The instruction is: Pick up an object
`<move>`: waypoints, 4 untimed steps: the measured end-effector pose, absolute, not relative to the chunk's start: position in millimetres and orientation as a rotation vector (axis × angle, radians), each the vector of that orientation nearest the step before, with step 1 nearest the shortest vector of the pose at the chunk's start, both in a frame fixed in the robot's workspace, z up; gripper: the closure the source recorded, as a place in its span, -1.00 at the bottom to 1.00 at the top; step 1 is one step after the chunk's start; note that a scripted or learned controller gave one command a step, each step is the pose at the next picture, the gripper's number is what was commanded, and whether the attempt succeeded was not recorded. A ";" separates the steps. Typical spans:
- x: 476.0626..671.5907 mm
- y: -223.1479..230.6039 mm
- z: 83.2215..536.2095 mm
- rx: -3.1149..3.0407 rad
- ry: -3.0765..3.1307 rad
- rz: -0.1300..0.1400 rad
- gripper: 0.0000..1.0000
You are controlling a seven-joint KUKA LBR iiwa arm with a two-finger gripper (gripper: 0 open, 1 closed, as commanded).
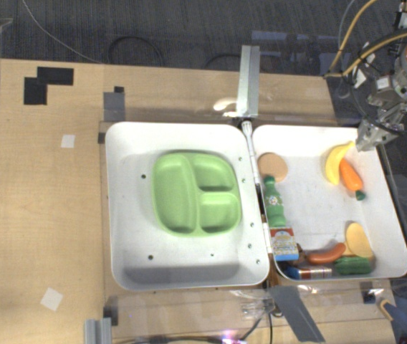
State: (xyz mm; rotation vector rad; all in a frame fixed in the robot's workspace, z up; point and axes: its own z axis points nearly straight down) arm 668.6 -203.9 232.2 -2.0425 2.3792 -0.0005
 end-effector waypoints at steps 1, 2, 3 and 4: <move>669.5 -204.2 234.9 -2.039 2.378 -0.007 -1.00; 650.7 -203.9 119.9 -2.053 2.367 -0.007 -1.00; 643.8 -203.3 103.7 -2.145 2.269 -0.037 -1.00; 630.3 -199.5 102.3 -2.140 2.264 -0.038 -1.00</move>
